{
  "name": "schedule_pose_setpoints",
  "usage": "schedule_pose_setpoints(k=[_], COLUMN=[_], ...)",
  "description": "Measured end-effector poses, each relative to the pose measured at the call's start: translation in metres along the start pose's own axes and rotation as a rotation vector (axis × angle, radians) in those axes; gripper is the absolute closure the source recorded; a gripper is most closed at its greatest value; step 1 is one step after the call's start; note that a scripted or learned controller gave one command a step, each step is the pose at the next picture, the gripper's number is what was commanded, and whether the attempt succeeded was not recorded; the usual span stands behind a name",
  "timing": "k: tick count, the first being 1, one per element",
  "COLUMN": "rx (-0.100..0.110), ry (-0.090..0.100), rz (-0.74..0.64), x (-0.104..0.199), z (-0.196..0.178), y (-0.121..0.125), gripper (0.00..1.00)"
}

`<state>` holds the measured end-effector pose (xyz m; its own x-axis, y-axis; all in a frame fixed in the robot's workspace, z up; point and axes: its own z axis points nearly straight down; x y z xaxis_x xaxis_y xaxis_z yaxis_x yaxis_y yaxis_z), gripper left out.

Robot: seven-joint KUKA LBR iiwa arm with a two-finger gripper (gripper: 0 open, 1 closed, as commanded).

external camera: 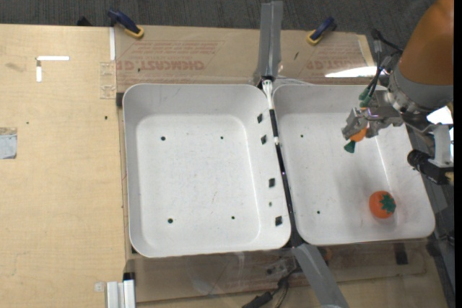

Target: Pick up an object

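My gripper (356,129) hangs over the upper middle of the right bin (317,223), reaching in from the right. A small orange piece with a teal-green tip (351,142) sits between its fingers and pokes out below them, lifted off the bin floor. A round orange toy fruit with a green top (381,204) lies on the floor of the right bin near its lower right corner, well below the gripper.
The left bin (137,177) stands beside the right one, a dark clip strip (274,155) joining them. Cardboard (180,58) lies behind the bins, held by two clamps (124,22). The arm's orange-banded wrist (433,40) fills the upper right.
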<state>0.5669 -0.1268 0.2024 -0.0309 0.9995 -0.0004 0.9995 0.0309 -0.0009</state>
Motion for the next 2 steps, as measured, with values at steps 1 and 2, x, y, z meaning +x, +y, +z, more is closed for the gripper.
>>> schedule_pose_setpoints(k=[1,2], rx=[0.0,0.0], ry=[0.0,0.0], rz=[-0.062,-0.062], x=[-0.0033,-0.0034], z=[-0.0437,-0.0438], y=[-0.0201,-0.0201], gripper=[1.0,0.0])
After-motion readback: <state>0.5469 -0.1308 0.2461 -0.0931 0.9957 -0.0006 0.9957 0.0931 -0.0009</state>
